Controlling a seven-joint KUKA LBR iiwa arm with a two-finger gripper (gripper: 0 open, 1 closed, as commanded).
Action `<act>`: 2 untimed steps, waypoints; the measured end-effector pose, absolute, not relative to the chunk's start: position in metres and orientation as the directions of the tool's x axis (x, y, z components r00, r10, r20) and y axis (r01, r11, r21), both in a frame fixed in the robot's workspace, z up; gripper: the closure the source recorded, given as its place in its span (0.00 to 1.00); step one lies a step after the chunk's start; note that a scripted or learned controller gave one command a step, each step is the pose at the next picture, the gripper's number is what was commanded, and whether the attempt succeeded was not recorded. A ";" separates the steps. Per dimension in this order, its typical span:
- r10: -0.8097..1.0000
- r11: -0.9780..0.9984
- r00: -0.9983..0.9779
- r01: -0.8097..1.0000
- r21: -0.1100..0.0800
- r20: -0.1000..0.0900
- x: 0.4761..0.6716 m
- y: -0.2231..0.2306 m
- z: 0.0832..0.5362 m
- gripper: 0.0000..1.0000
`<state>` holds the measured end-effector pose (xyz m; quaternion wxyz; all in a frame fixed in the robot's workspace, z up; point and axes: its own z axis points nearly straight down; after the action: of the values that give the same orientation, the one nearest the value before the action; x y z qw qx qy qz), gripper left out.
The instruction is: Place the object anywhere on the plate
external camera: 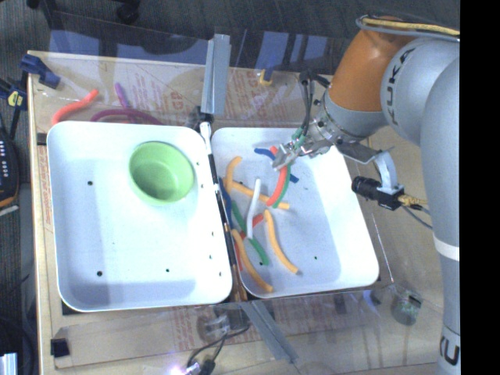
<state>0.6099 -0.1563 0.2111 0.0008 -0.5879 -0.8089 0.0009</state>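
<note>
On the bench (117,330), a loose tangle of orange, green and white strips (258,225) lies across the floor of the right bin (344,241), nearest the camera's edge. In the left bin (94,241), the green plate (162,171) sits toward the far side, well apart from the strips. Farther back, the pincer (287,153) hangs over the right bin's far end, pinching the upper end of a red strip (280,182)

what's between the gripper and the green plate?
In the camera view: an orange strip in the right bin, then the two bins' adjoining rims, then bare floor of the left bin up to the green plate. Gripper.
</note>
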 end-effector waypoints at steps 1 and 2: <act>0.794 0.608 -0.608 0.794 -0.004 0.004 0.618 -0.102 0.214 1.00; 0.700 0.714 -0.714 0.700 -0.004 0.004 0.625 -0.045 0.194 1.00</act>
<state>0.6247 -0.0455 0.1941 0.0025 -0.3781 -0.9258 0.0011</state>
